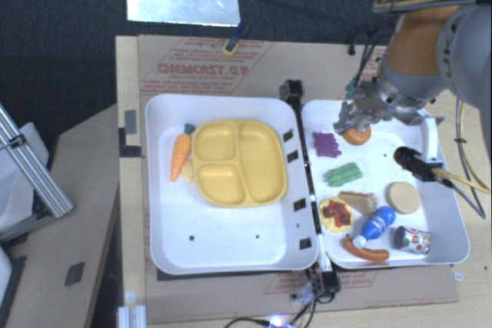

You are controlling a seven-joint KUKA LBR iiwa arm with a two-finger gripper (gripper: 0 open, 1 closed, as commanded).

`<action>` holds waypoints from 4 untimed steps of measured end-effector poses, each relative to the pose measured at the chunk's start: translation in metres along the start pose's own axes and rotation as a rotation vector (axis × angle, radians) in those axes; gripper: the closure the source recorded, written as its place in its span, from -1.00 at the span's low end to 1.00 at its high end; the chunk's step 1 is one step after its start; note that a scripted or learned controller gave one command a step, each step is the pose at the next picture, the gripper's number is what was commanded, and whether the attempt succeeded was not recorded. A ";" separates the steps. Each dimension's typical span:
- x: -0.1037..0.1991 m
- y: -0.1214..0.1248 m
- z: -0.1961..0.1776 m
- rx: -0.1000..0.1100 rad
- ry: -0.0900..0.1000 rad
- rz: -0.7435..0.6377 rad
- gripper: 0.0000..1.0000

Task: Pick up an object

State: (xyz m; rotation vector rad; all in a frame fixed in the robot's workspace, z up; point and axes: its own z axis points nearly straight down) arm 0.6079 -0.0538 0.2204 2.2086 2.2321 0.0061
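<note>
Camera view, arm (430, 27) over right bin (453, 203), jaws above orange toy (357, 136), grip state unclear

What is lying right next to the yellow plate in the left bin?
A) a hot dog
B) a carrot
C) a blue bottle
B: the orange carrot lies against the left edge of the yellow plate in the left bin.

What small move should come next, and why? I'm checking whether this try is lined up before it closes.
Probably a short descent straight down. The gripper sits directly above the orange round piece at the back of the right bin, hiding its top edge. The purple grapes lie clear of it, so little should get in the way.
</note>
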 end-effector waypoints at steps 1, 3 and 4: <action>0.048 0.018 0.008 0.001 0.000 0.001 1.00; 0.131 0.044 0.005 0.001 0.000 0.003 1.00; 0.131 0.056 -0.007 0.000 -0.001 0.004 1.00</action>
